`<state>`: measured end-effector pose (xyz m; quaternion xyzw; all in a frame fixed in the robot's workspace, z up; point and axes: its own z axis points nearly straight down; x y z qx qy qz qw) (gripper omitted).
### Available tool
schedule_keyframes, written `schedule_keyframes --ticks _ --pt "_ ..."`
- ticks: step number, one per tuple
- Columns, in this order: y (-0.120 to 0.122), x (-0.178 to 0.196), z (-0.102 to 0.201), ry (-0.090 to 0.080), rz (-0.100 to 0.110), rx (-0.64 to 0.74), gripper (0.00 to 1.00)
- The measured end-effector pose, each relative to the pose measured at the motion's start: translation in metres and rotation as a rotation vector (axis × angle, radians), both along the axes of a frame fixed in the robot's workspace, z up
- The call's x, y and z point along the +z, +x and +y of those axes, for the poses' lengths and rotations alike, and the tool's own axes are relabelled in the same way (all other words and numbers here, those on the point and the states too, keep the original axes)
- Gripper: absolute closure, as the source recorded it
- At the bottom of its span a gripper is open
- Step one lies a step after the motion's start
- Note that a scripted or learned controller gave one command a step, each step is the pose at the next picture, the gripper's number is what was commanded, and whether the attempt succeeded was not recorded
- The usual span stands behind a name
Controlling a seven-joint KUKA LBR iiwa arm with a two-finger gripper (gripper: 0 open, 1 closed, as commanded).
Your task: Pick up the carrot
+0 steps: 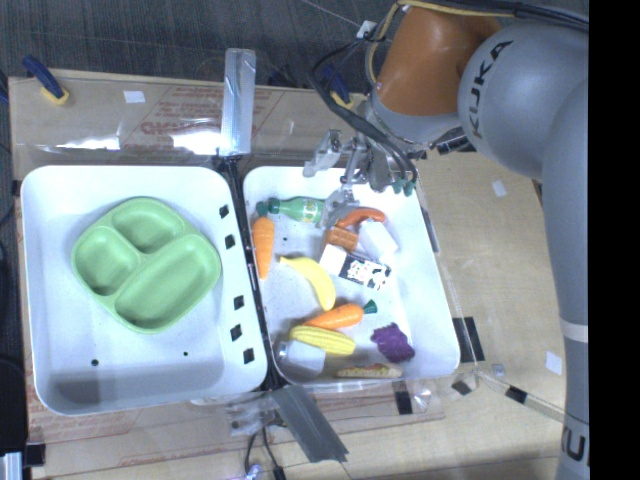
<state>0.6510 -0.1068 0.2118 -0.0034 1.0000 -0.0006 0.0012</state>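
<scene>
Orange against white plastic, the carrot (263,245) lies lengthwise along the left wall of the right bin (431,268), just beside the divider between the two bins, its green top pointing toward the far side where a green-capped bottle (295,208) lies next to it. The hand (362,173) hangs over the far middle of that same bin, to the right of the carrot and farther back, apart from it, with the bottle between them; whether it is released or clenched cannot be told, because the metal parts blur together under the wrist. The grey arm (520,88) comes in from the right, its orange band (425,53) above the wrist, cables looping around it. Directly below the hand sit a small orange-and-white item (352,230) and a black-and-white box (360,270). Nearer the front lie a banana (312,278), a second carrot (338,317), an ear of corn (322,340) and a purple bunch of grapes (393,342). The carrot by the wall has open floor to its right, down to the banana. The left bin (60,368) holds a green divided plate (146,262). Both bins rest on the desk (500,268).
</scene>
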Motion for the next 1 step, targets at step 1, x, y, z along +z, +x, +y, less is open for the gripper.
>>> schedule_keyframes --ticks 1 --pt "-0.0337 -0.1209 -0.0004 0.002 0.004 0.254 0.00"
